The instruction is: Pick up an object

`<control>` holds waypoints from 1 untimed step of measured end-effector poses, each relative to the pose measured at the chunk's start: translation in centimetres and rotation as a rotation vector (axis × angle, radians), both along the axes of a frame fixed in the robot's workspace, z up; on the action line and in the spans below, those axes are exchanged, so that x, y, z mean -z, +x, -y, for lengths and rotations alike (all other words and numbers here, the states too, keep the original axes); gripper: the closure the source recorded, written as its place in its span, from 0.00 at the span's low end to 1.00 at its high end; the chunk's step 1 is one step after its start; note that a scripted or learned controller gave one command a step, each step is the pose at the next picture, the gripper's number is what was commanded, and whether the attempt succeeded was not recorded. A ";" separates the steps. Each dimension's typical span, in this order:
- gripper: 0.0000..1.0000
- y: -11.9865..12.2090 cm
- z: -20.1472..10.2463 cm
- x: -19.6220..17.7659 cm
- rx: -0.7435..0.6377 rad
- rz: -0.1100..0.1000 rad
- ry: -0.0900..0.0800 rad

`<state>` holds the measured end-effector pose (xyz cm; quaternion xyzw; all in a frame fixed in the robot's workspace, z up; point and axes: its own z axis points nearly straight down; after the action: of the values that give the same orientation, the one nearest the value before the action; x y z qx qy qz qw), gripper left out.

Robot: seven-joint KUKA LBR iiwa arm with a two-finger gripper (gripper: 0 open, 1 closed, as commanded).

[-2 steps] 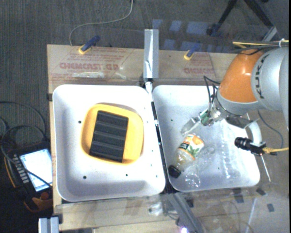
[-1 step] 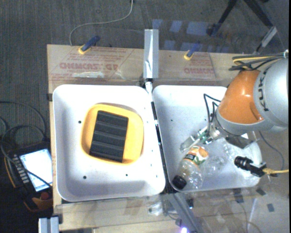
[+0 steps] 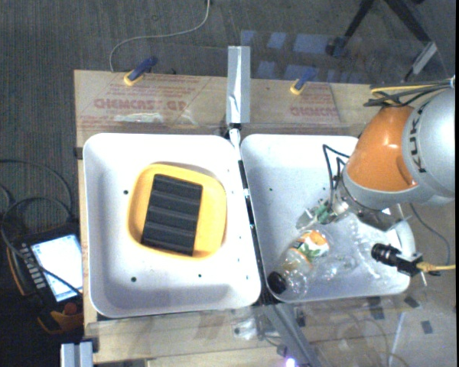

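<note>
Bottle (image 3: 302, 258) lies in right bin (image 3: 283, 174) on wooden bench (image 3: 153, 102).

White bins (image 3: 107, 174), yellow tray (image 3: 141, 186) with black ribbed block (image 3: 172, 213), clear orange-labelled bottle (image 3: 302, 258)

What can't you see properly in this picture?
- End effector: in the camera view the arm's orange band covers most of it, so its grip is unclear.
- Clear plastic bottle: label too small to read.
- Right bin: far corner hidden by the arm.
</note>
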<state>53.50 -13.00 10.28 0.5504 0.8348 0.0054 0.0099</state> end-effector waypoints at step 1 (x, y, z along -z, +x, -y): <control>0.00 0.0 0.0 0.0 0.000 -0.001 0.000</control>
<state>53.48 -12.98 10.26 0.5503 0.8349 0.0054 0.0094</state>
